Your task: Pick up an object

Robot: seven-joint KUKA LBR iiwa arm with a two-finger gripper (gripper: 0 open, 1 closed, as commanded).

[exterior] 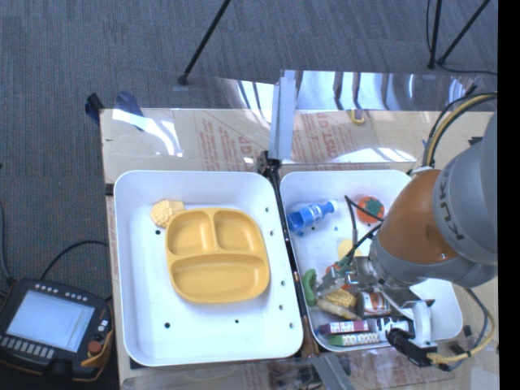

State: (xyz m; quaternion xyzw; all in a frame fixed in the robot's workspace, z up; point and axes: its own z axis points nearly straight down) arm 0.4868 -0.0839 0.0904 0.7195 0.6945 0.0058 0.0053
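The gripper (340,281) is low in the right bin (422,184), at the lower right of the frame, over a tight cluster of small things: a green piece (309,286), a pale corn-like piece (337,301) and a flat packet (348,327) near the bottom wall. Whether the fingers are open or closed cannot be told; the wrist and clutter hide them, and nothing is visibly held. To do this step well, I judge the arm should centre on one item, likely the corn-like piece, and avoid pinching two neighbours at once. The blue bottle (311,214) lies apart higher up, an easier target. The yellow tray (217,254) sits in the left bin (134,299).
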